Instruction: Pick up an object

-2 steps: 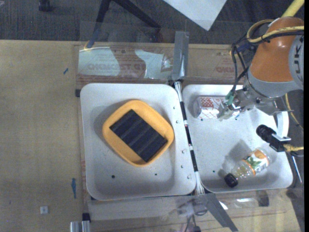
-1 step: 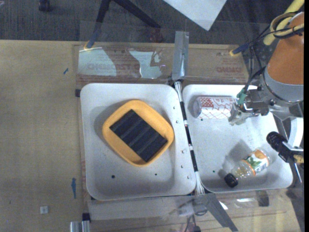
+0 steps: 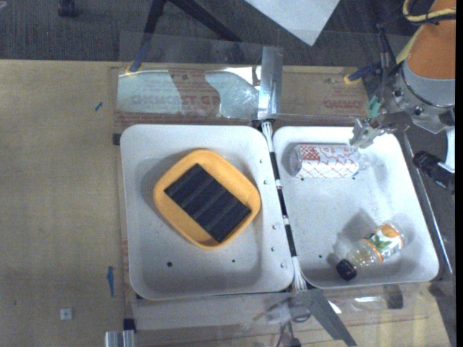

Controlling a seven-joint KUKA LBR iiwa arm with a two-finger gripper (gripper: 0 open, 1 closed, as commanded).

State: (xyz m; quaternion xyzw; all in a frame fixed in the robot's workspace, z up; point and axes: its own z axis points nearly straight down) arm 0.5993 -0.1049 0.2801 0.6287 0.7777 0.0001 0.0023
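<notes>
While the claw (image 3: 364, 134) hangs over the far right corner of the right bin (image 3: 427, 266), nothing sits in it; open or closed, can't tell from this angle. Nearest candidate: red-and-white paper cup (image 3: 327, 160) lying on its side, just beside the claw tip, apparently not touching. Clear bottle (image 3: 370, 248) with black cap lies near the bin's front, well apart. Yellow tray with a dark ribbed insert (image 3: 206, 206) is in the left bin (image 3: 145, 266). Pick not yet done; descent, grip and lift remain.
</notes>
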